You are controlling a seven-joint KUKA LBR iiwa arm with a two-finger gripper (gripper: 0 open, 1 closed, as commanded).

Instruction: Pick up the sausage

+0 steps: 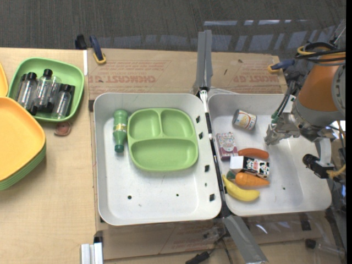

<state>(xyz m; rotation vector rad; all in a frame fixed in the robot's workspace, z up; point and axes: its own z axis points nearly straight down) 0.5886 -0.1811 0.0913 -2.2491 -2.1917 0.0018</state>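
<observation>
1. The sausage (pixel 254 153) is seen in the right bin (pixel 297 194), near that bin's middle. It is a smooth, reddish-orange, rounded cylinder lying on its side, its length running left to right.
2. Only the upper side of the sausage is shown; its lower edge is met by a small black-and-white box (pixel 256 166) lying just in front of it.
3. A pink packet (pixel 226 145) is placed just to the sausage's left, and a small tin can (pixel 245 119) lies on its side further back.
4. An orange carrot (pixel 253 180) and a yellow banana (pixel 241 192) are stacked close together in front of the box.
5. The gripper (pixel 273 137) is held over the right bin, to the right of the sausage and apart from it. Nothing is seen between its fingers; whether they are spread or closed cannot be told.
6. In the left bin (pixel 110 197), a green divided plate (pixel 163 138) is set, with a green bottle (pixel 120 129) lying just beside its left edge.
</observation>
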